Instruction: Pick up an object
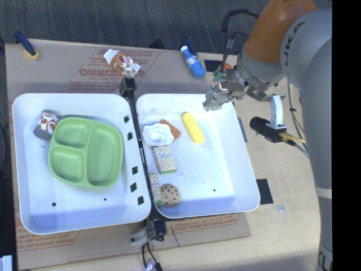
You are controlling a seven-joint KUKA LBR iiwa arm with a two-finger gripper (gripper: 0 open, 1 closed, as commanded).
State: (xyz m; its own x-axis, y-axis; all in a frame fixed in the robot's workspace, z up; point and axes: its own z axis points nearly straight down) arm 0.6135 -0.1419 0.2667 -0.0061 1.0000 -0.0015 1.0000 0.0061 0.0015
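The gripper (pixel 215 101) hangs over the far right corner of the right bin (pixel 237 174). Nobody can tell from here if it is open or closed, and nothing shows in it. A yellow corn (pixel 193 127) lies near it in the bin's far half. By the bin's left wall sit a white egg (pixel 157 133), a checked packet (pixel 164 158) and a cookie (pixel 169 195). The left bin (pixel 34 208) holds a green tray (pixel 86 150) and a small can (pixel 46 123) in its far left corner.

blue bottle (pixel 193 62) on cardboard behind right bin | blue clamp (pixel 26 44) at cardboard's far-left corner
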